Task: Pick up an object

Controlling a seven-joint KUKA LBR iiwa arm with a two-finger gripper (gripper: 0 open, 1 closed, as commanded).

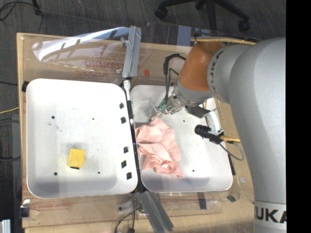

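Our gripper [163, 108] hangs low in the right white bin [214, 176], just above the top edge of the crumpled pink cloth [158, 147]; we cannot tell how its fingers stand. Closing this near the edge, we judge it could pinch only a loose fold that slips free on lifting, while the small yellow block [77, 158] in the left white bin [43, 106] lies well apart.

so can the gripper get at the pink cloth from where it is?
Probably yes: the gripper hangs in the right bin just above the pink cloth's upper edge, with nothing between them.
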